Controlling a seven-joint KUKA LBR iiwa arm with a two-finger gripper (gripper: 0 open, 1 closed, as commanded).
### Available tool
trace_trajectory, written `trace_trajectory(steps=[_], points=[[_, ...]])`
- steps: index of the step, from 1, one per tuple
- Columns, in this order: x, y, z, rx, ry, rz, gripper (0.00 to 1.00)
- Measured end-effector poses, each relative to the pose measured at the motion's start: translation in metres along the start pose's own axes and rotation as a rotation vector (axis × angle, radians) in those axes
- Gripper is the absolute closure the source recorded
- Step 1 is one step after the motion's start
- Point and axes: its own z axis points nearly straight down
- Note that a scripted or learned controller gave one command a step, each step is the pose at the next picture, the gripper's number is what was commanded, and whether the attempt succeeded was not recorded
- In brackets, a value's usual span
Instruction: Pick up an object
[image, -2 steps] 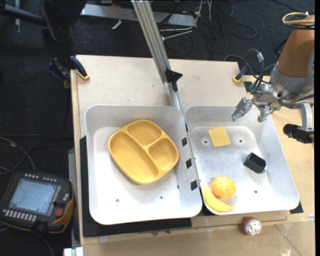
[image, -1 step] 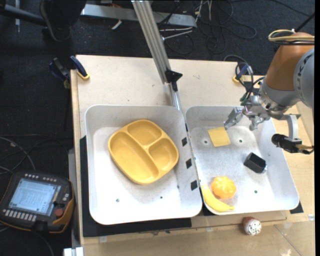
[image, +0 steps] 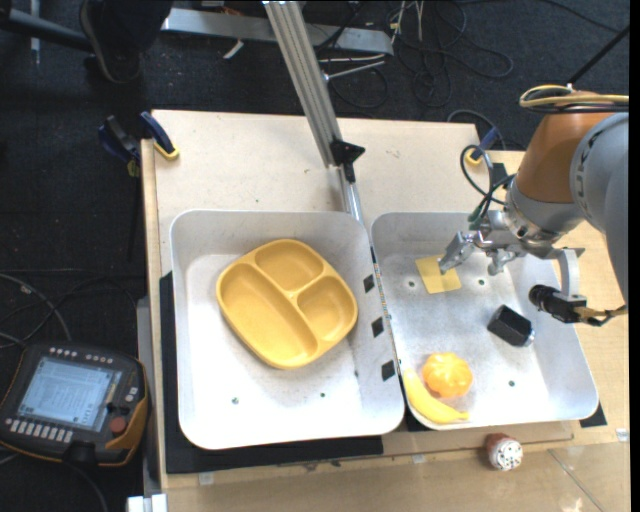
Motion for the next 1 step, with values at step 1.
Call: trace_trajectory(steps=[1], points=[[-0.0002,0.0019,-0.0139,-0.007,-0.002,-0.001,1.0]])
